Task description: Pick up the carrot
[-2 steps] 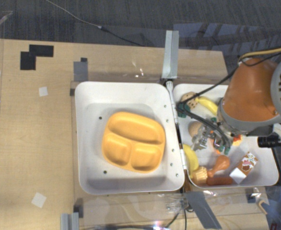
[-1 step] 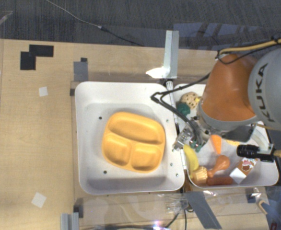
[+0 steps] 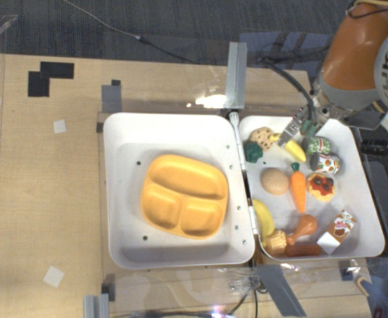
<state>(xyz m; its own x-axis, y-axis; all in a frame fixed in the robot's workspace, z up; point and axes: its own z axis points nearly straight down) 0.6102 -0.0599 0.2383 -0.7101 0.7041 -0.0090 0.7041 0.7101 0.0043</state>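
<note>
Claw hangs at the right bin's 12 o'clock, over the cookie and small banana; grip state, cannot tell. Carrot lies mid-bin, green top toward 12, just beside the egg and pizza, untouched. Approach step, I'd say. Next move: shift toward 6, align across the carrot, descend.

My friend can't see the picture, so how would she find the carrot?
Look in the right bin, the one crowded with toy food. Near its middle lies the carrot, pointing toward the bottom of the view, between the tan egg on its left and the pizza slice on its right. It is the orange cone with a small green top.
</note>
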